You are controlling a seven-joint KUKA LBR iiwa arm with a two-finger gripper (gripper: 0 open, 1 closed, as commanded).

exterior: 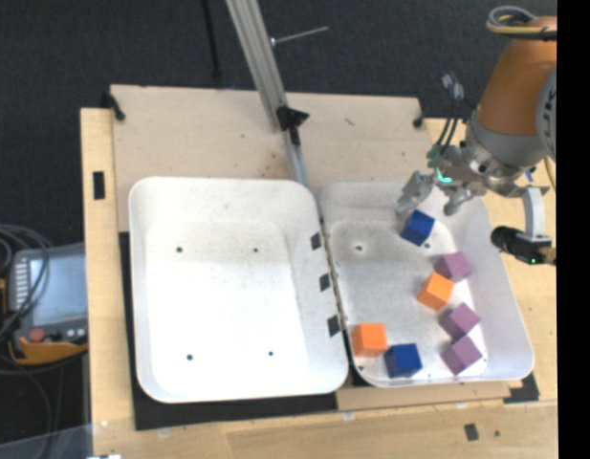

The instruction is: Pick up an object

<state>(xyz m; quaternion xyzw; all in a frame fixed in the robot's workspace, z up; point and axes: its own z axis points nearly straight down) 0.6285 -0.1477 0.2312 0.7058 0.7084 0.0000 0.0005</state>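
Note:
My gripper point(434, 197) hangs over the far part of the right bin point(371, 266), fingers spread open with nothing between them. A blue cube point(418, 228) lies on the bin floor just in front of the left finger point(412, 192); I cannot tell whether they touch. More cubes lie along the bin's right and near side: a purple one point(454, 266), an orange one point(434, 291), two further purple ones point(459, 319) point(462, 354), a second orange cube point(370, 338) and a second blue cube point(403, 360).
The left bin point(228, 285) sits beside the right one, with small black clips along their shared edge. A slanted aluminium post point(261, 55) rises from the bench behind the bins. A control pendant point(46, 299) with cables lies off the bench's left side.

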